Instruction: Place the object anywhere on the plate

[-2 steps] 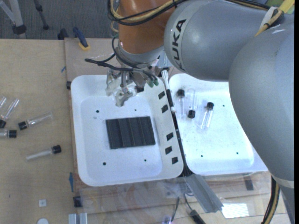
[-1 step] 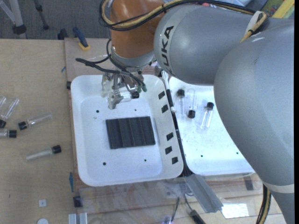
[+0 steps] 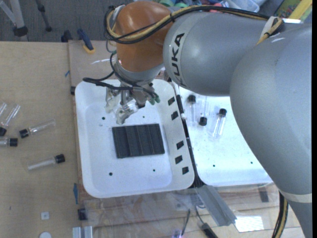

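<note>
So we've got the big grey KUKA arm with the orange band (image 3: pixel 233 58) sweeping in from the right and covering a good chunk of the right-hand shallow white bin (image 3: pixel 233 167), where a few clear vials with black caps (image 3: pixel 218 121) lie near the back. In the left-hand shallow white bin (image 3: pixel 94 148) sits the dark ribbed rectangular plate (image 3: pixel 139 140), flat and roughly in the middle. The two-finger gripper (image 3: pixel 124 108) hangs just behind the plate's back edge, and there's something clear and glinty at its tips, probably a vial, but we honestly can't tell whether the jaws are clamped on it or how far open they are. We'd guess we're at the carry-over step, so next it needs to shift forward over the plate, lower and let go.
</note>
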Available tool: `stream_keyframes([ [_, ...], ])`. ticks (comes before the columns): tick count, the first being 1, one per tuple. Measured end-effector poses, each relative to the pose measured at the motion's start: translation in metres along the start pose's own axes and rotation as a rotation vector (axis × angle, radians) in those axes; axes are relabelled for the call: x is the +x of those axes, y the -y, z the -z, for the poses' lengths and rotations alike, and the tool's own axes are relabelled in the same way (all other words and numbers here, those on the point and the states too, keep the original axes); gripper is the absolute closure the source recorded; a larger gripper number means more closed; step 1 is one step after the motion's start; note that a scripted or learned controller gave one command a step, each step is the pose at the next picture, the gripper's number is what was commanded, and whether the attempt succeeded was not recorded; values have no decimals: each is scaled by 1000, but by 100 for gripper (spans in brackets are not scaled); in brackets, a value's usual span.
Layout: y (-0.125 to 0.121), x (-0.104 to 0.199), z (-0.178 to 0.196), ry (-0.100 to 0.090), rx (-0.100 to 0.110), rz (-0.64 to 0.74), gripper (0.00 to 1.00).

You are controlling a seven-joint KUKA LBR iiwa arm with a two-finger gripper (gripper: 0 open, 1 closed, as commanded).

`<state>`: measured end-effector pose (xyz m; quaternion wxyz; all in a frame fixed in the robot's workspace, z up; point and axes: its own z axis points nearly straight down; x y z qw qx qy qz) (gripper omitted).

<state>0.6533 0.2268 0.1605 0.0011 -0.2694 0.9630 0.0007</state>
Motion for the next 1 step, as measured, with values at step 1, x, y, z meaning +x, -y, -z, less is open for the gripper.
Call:
stream_keyframes([
  [1,8,-12,52,6,1,481,100],
])
